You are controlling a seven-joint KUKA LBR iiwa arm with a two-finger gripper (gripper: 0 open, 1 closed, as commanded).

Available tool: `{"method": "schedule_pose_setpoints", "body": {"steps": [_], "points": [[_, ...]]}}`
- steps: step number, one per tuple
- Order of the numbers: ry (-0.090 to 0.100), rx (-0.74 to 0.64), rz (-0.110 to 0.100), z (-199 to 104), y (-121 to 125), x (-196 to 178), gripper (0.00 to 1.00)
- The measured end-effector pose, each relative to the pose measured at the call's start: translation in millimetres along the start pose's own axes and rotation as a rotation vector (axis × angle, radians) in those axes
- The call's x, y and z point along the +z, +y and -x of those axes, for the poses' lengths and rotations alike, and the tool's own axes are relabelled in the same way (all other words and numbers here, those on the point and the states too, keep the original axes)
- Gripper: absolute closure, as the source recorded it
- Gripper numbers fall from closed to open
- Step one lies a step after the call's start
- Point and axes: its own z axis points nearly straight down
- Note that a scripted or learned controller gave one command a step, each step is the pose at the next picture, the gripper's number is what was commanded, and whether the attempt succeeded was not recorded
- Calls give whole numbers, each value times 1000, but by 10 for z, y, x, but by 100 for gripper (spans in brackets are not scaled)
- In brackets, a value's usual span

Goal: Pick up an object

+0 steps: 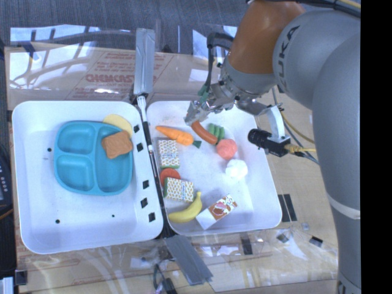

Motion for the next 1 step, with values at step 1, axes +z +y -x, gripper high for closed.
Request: {"method": "schedule_pose_setpoints", "body": {"steps": [1], "points": [[0,82,-5,836,59,324,100]]}}
